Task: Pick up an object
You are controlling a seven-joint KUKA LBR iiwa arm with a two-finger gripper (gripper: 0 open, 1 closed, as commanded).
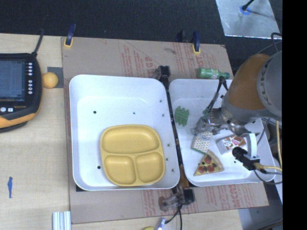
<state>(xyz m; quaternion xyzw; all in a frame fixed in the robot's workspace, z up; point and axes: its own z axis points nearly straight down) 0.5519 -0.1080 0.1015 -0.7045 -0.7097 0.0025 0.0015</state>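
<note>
Claw (205, 126): low in right bin (192, 92), grip state unreadable | Objects: waffle piece (202, 142), pizza slice (209, 164), green item (182, 114) on bin floor | Progress: apparently nothing lifted; pick pending

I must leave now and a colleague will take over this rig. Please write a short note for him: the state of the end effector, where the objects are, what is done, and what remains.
End effector: low in the right bin, above the patterned card piece. Whether it is open or shut is not readable.
Right bin: green toy near the left wall, pizza slice at the front, small printed box under the arm.
Left bin: yellow divided plate.
Green bottle lies outside, behind the right bin.
Done: arm is in the bin; nothing visibly lifted.
Left: grasp one object and raise it.
</note>
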